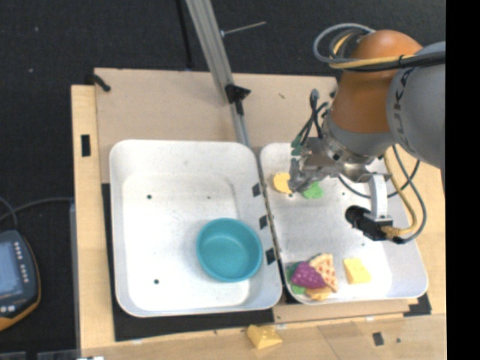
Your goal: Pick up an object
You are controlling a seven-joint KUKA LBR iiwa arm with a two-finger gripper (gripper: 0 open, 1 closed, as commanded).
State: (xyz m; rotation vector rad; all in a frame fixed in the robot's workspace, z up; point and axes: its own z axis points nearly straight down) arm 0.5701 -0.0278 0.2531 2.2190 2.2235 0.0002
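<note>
My gripper [302, 184] reaches down into the far left part of the right bin [397, 276]. Its tips sit between a small yellow piece [281, 183] on the left and a green piece [313, 192] on the right, touching or nearly touching both. The wrist hides how the tips stand. At the bin's near edge lie a purple grape bunch [305, 276], a pizza-like slice [324, 269] and a yellow cheese block [356, 271]. A teal bowl [229, 249] sits in the left bin [150, 201].
A black cable connector [366, 223] hangs over the right bin's middle. A slanted metal bar [217, 58] runs to the gap between the bins. A yellow wedge [264, 337] lies on the bench in front of the bins. A handheld device [13, 272] sits far left.
</note>
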